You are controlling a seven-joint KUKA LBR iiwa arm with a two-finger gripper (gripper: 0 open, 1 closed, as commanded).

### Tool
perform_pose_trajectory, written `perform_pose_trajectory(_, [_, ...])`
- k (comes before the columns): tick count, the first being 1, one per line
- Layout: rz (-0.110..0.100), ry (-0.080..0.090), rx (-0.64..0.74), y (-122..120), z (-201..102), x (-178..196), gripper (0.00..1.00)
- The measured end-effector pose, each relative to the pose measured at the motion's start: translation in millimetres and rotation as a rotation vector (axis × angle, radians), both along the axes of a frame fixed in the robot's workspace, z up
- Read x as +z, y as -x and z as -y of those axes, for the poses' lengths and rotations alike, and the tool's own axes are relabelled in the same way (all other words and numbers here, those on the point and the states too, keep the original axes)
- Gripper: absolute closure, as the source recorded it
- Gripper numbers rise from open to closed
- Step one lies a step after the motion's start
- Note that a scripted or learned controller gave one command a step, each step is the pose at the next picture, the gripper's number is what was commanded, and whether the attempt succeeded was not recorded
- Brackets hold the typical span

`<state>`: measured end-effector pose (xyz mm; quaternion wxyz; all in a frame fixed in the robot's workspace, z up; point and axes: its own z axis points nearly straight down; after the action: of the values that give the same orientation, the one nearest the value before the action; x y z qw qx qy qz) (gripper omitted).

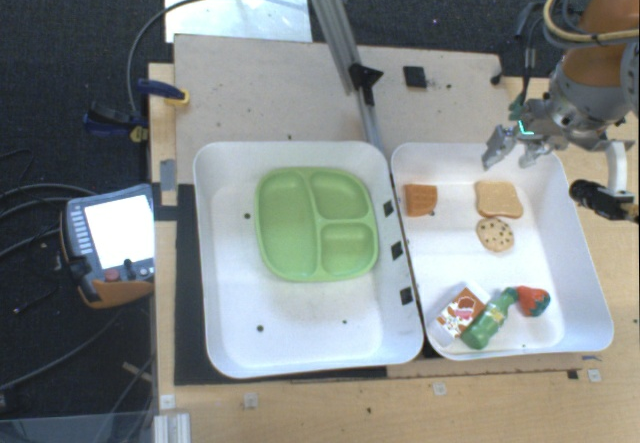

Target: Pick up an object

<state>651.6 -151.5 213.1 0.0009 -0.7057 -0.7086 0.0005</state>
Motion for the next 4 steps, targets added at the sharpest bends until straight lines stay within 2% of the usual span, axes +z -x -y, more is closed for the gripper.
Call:
perform_pose_trajectory(1, [0.004,0.001,0.001,-1.0,0.0,2.2,0.00])
perform_pose_trajectory(3, [0.000,0.001,-0.003,15.1,6.8,-97.3,0.00])
perform_pose_trajectory(4, [0.011,0.004,-0.002,11.5,7.3,-123.9,0.00])
